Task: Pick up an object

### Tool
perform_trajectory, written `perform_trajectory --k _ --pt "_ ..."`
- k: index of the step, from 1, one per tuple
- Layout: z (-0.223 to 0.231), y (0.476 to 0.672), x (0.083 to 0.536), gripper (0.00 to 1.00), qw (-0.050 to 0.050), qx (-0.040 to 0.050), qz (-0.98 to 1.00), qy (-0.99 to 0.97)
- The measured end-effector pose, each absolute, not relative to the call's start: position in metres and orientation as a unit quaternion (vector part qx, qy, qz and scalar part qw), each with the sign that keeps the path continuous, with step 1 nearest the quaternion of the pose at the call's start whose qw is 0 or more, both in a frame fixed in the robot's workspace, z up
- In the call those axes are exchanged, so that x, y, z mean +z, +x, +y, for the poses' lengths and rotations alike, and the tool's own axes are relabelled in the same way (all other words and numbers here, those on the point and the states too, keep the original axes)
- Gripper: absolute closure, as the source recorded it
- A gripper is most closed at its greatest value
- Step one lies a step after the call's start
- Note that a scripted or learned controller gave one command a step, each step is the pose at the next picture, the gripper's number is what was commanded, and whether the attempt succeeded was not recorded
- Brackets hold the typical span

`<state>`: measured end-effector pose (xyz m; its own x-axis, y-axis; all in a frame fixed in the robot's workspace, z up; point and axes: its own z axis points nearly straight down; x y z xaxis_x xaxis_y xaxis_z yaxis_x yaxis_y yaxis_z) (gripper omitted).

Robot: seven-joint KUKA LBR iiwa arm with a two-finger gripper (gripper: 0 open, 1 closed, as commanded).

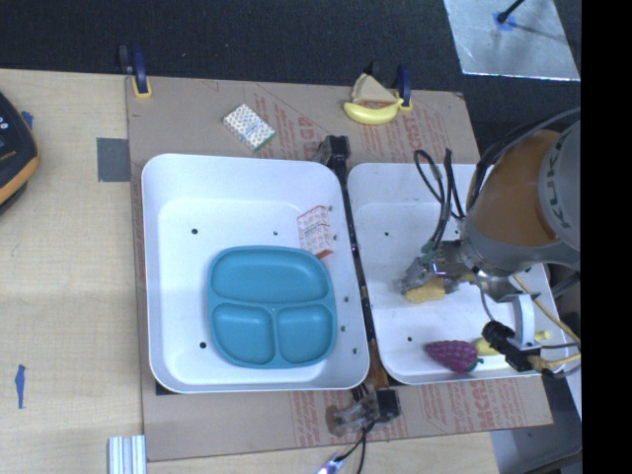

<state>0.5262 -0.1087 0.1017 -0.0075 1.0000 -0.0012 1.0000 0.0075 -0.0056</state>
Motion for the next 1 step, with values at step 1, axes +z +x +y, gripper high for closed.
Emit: perform_trajectory --k 1 --pt "-0.0315 0.5441 0.1925 1.00 0.001 0.0000 -0.709 -0.705"
